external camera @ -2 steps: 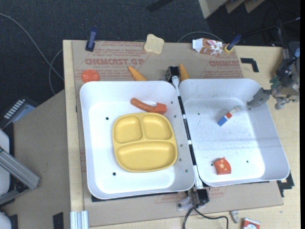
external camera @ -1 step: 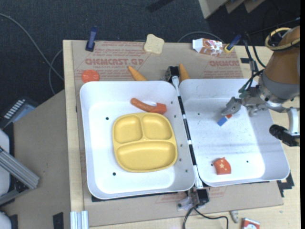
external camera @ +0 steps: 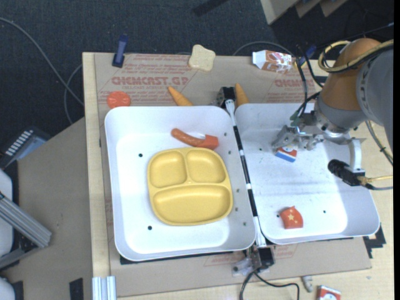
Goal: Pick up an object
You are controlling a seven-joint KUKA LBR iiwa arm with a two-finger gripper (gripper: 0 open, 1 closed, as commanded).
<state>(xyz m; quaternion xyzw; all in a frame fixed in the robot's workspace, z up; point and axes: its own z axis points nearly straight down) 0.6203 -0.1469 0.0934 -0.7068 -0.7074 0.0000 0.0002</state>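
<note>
Looking down on my bench point(external camera: 156, 274), I see a tan board printed with red lettering, dark carpet and loose cables around it, and two shallow white bins side by side. My arm point(external camera: 350, 80) comes in from the right edge, its orange band above the wrist, bending down over the right bin point(external camera: 337, 220) so the gripper point(external camera: 289, 141) sits low near that bin's far left part. I cannot tell how its fingers stand; the metal parts blur together there. Directly under and touching the gripper's tip lies a small red, white and blue carton point(external camera: 287, 154), flat, its long axis running slantwise from upper left to lower right. Nearer me than the gripper, well apart, rests a red strawberry point(external camera: 290, 217). Left of the gripper, the left bin point(external camera: 125, 167) holds a yellow divided plate point(external camera: 189, 186) and a sausage point(external camera: 194, 138).
</note>
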